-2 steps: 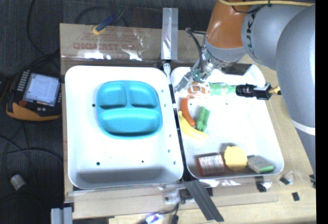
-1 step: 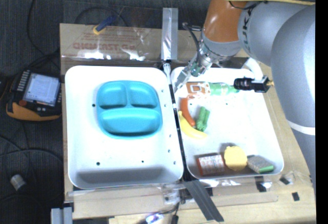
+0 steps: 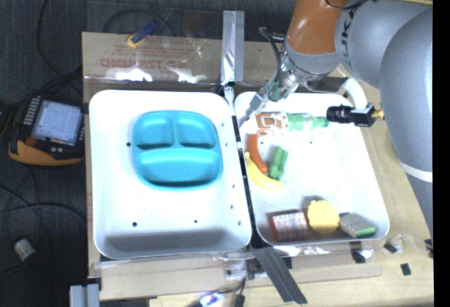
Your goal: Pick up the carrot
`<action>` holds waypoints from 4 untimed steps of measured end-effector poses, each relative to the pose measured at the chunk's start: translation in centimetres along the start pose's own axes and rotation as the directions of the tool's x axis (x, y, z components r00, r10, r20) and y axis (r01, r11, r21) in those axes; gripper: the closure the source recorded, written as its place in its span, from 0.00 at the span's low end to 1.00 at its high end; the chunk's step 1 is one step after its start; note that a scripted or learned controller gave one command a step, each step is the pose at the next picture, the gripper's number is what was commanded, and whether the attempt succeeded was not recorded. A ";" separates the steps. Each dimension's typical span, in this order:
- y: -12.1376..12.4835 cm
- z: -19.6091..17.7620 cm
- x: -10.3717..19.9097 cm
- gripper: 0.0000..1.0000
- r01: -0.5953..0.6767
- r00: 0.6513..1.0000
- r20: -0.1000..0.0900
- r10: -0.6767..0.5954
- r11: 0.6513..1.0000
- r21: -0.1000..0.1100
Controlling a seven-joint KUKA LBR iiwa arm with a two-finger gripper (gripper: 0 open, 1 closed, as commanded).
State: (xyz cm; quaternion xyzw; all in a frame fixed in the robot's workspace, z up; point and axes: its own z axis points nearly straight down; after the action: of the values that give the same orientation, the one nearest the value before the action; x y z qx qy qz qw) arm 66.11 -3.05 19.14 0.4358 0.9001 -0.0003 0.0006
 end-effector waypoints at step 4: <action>-2.4 -5.8 -3.4 1.00 0.332 0.943 0.009 -0.332 0.943 -0.003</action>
State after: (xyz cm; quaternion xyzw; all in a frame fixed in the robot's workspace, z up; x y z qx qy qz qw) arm 66.39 -7.21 24.97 0.2778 0.9606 -0.0002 0.0051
